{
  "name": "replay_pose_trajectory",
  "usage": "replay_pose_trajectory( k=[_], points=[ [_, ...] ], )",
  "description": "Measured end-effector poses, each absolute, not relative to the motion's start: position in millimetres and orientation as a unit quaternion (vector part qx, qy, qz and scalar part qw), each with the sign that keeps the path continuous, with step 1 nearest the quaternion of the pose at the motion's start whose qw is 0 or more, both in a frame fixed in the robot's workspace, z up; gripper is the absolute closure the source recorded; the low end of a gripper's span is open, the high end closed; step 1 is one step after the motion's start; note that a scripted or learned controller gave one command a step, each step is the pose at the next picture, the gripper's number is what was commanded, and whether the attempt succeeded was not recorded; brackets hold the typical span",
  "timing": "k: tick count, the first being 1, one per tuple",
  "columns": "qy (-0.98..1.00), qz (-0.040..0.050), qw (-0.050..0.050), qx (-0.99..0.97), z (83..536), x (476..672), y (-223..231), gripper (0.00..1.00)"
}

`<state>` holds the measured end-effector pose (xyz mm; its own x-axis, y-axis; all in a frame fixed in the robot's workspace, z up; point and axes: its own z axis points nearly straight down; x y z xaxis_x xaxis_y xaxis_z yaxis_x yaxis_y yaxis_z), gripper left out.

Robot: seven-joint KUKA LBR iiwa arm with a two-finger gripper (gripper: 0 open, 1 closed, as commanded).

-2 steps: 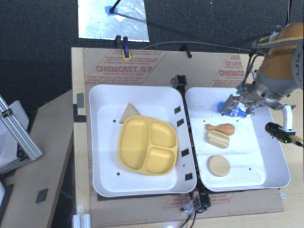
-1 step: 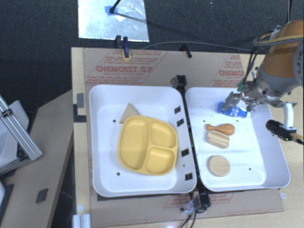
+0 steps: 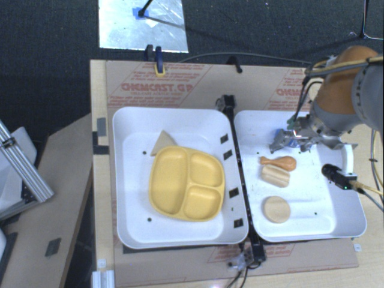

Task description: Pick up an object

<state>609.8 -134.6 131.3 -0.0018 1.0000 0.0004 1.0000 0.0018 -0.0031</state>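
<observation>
The counter [image 3: 198, 83] carries two shallow white bins side by side. The left bin [image 3: 129, 179], well away from my tool, holds a yellow divided tray [image 3: 186, 183] with a tan wedge [image 3: 162, 141] tucked against its far corner. The right bin [image 3: 354, 221] lies directly under my arm [image 3: 348, 89], which reaches in over its far corner.

My tool [image 3: 288, 138] hangs low over the far part of the right bin, wrist angled toward the divider between the bins. Whether it is open or closed I cannot tell; glare and cabling blur the tip, and nothing is visibly gripped.

Candidate objects, largest first: a round tan disc [image 3: 276, 209], well apart from my tool toward the bin's near side; a tan block [image 3: 275, 176], between the disc and my tool; and an orange drumstick-shaped toy [image 3: 279, 162], just beside the block and nearest to my tool.

I judge the step in hand to be the approach, before any grasp. The next move calls for centring my tool over one piece, most plausibly the drumstick, aligning across its narrow width, descending, and closing without nudging the block.
</observation>
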Motion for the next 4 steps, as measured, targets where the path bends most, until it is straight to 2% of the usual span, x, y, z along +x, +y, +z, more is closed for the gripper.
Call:
replay_pose_trajectory(
  k=[1,2,3,4],
  points=[
    [-0.708,-0.0003,0.000,-0.707,83.2,610.6,-134.3,0.00],
    [-0.708,-0.0014,-0.002,-0.707,96.0,611.7,-134.5,1.00],
    [-0.709,-0.0022,-0.003,-0.706,161.1,613.9,-134.2,1.00],
    [-0.709,-0.0017,-0.002,-0.705,215.0,606.5,-128.7,1.00]
  ],
)
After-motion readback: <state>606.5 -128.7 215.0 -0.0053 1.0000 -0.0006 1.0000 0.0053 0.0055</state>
